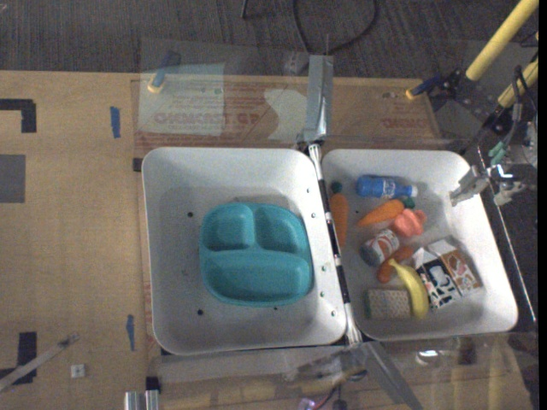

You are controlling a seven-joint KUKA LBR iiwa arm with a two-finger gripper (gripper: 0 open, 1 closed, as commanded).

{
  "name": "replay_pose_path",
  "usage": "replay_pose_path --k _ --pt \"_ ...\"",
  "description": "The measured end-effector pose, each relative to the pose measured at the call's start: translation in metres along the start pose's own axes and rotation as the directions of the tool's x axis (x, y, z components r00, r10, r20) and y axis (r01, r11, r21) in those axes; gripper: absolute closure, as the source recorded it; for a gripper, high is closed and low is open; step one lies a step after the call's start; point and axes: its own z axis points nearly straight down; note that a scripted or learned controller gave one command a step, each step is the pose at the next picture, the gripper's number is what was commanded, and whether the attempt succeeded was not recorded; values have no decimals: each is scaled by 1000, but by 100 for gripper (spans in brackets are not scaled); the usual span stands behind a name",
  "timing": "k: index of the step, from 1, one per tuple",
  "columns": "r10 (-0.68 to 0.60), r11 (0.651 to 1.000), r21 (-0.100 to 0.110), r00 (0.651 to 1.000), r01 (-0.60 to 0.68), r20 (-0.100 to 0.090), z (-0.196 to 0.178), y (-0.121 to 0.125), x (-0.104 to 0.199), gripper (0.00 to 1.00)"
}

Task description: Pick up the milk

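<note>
The milk [448, 274] is a small white carton with black cow patches and an orange-brown side. It lies on its side in the front right part of the right bin [496, 314], next to a banana [413, 287]. My gripper [485, 181] hangs over the right bin's far right rim, up and to the right of the milk and well apart from it. Its dark and metal parts blur into the bench edge there.
The right bin also holds a blue bottle [384, 187], two carrots [340, 218], an orange pepper [408, 222], a small can [380, 248] and a tan sponge-like block [386, 303]. In the left bin [167, 229] lies a teal divided plate [255, 253]. Yellow poles [502, 32] stand at the far right.
</note>
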Motion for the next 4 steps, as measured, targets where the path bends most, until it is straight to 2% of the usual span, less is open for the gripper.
replay_pose_path --k 1,2,3,4 --pt "0 1000 -4 1000 0 2 -11 1 -1 100" --pt "-1 1000 -3 1000 1 2 -11 1 -1 0" --pt "-40 999 0 999 40 1 69 -27 1 0" --pt "-127 992 -5 992 127 3 48 1 34 0"
